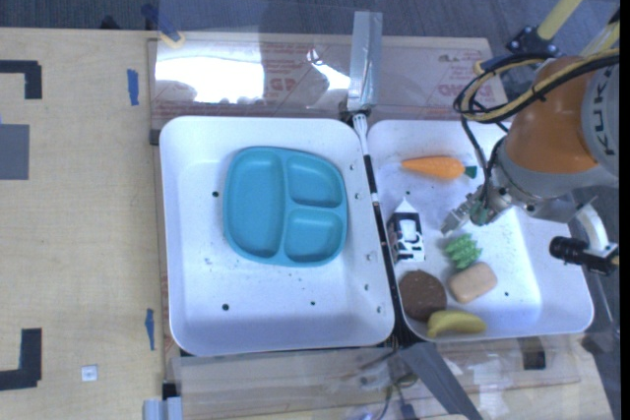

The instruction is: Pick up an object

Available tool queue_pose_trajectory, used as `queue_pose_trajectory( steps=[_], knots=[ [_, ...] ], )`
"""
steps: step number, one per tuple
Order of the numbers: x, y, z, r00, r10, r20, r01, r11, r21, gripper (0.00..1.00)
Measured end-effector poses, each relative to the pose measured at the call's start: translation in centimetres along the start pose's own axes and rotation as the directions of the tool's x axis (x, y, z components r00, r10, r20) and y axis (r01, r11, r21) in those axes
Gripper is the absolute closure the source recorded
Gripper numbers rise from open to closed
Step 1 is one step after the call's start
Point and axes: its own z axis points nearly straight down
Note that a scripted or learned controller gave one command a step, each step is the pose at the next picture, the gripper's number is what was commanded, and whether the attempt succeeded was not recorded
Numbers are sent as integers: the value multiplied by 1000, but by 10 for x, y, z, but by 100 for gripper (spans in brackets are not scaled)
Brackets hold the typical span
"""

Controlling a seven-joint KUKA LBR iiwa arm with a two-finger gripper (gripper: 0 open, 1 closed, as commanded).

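The right bin [551, 295] holds an orange carrot [434, 168] near its back, a black-and-white packet [406, 236] by the divider, a green leafy piece [460, 251], a tan bread-like piece [472, 283], a brown round cookie [422, 293] and a yellow banana [454, 323] at the front. My gripper [465, 214] hangs over the middle of this bin, just above the green piece and right of the packet. Its fingers look close together with nothing visibly between them.
The left bin [187, 261] carries a blue divided plate [285, 205]. A metal divider [362, 64] rises behind the bins' shared wall. Cables [492, 79] and the orange-banded wrist [551, 128] hang over the right bin's back right. Wooden bench lies to the left.
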Motion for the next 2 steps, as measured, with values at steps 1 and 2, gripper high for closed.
queue_pose_trajectory(
  steps=[1, 2],
  knots=[
    [-28, 69, 14, 979, 202, 3, -202, 979, -8, 100],
    [-34, 95, 19, 854, 521, -3, -521, 853, 28, 100]
  ],
)
